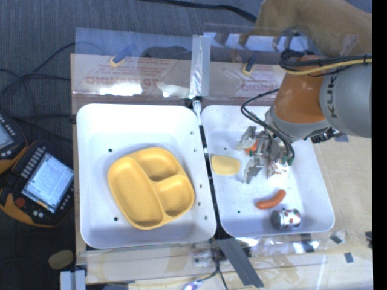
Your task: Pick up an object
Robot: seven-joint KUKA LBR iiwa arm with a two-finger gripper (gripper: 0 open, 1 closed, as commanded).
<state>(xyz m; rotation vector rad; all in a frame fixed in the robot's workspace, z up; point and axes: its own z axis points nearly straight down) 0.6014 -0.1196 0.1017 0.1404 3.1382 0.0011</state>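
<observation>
Both bins look like smooth, faintly glossy white plastic: the left bin point(91, 162) and the right bin point(314, 186). In the left bin lies a divided yellow tray point(151, 187) of matt plastic with soft highlights. In the right bin, beside the dividing wall, a pale yellow piece point(225, 165) looks dull and smooth. Toward that bin's front edge lie a shiny orange sausage shape point(269, 200) and a bright metal can point(285, 219). The gripper point(261, 156) shows bare grey metal.

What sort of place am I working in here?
Most likely a robotics lab test bench: two white bins taped to a board, loose cables on grey carpet, and a teach pendant lying beside the bins.
</observation>
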